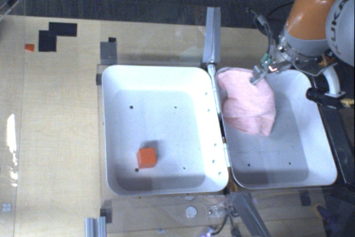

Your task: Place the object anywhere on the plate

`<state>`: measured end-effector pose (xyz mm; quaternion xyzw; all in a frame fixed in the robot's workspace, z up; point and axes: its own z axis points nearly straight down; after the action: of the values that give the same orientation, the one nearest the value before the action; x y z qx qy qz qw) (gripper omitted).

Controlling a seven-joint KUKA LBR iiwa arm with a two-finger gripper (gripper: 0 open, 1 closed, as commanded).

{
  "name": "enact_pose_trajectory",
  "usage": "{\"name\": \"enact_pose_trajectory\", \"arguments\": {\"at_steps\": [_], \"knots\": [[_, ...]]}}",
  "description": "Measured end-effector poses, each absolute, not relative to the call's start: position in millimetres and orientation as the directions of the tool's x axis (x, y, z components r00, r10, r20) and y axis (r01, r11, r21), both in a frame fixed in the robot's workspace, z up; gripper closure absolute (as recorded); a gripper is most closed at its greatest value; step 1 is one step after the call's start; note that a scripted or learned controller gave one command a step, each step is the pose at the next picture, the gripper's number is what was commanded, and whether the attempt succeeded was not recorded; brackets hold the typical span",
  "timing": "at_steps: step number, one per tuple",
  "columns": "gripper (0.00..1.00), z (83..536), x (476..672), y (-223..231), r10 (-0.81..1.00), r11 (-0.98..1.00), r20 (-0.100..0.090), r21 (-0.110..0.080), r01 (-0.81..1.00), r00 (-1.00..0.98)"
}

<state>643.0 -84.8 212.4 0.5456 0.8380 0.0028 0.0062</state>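
Two white bins are sitting side by side as the gripper (pixel 259 76) is hovering at the upper edge of a pink cloth (pixel 248 101) in the right bin (pixel 288 172). An orange block (pixel 147 157), likely the object, is lying left of the cloth in the left bin (pixel 161 86); the pick seems pending, calling for a reach toward it.

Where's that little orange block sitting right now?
The orange block lies in the left bin, near its front-left corner, far from the pink cloth in the right bin.
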Motion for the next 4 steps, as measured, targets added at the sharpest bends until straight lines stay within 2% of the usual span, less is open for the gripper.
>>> {"name": "enact_pose_trajectory", "arguments": {"at_steps": [1,2,3,4], "knots": [[1.0,225.8,645.1,-83.3,0.912,0.41,-0.005,0.008,0.912,-0.409],[1.0,237.1,633.4,-35.5,0.678,0.735,-0.008,0.008,0.678,-0.735],[1.0,228.0,613.8,5.7,0.337,0.941,-0.009,0.005,0.337,-0.941],[1.0,221.6,602.0,48.3,0.002,1.0,-0.01,0.003,0.002,-1.0]]}}
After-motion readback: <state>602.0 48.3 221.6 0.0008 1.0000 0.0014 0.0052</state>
